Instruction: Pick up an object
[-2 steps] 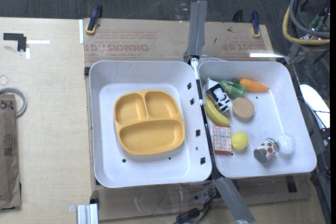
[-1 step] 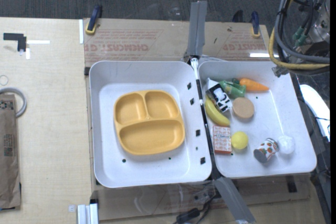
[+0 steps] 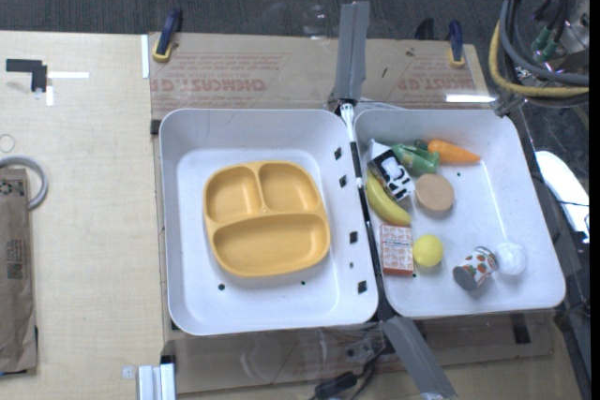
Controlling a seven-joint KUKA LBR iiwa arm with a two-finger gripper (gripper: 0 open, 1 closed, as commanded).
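Two shallow white bins sit side by side on a pale wooden desk [image 3: 80,201], seen from above at a slant.

The left bin [image 3: 183,229] holds one thing: a yellow divided plate [image 3: 267,218] with two small compartments at the back and one long compartment at the front. It lies flat near the middle of the bin.

The right bin [image 3: 525,229] holds the small objects that could be picked up, mostly gathered along its left and back sides. At the back lies an orange carrot [image 3: 453,152], with a green item [image 3: 415,156] touching its left end. Just left of those is a black-and-white packet [image 3: 391,173], resting over the upper end of a yellow banana [image 3: 384,201] that runs along the bin's left wall. A round tan disc [image 3: 435,193] lies just beside the banana, to its right. Nearer the front, a small red-and-white box [image 3: 397,249] lies flat, with a yellow ball [image 3: 427,251] touching its right side. Further right, a small can with red markings [image 3: 474,268] lies tilted, and a whitish round object [image 3: 510,258] sits just beside it.

Behind the bins is a sheet of brown cardboard [image 3: 272,75], held by a blue clamp [image 3: 170,33] at the left and another at the right. A bundle of cables [image 3: 544,5] hangs at the upper right. A brown paper bag [image 3: 14,276] lies at the desk's left edge.
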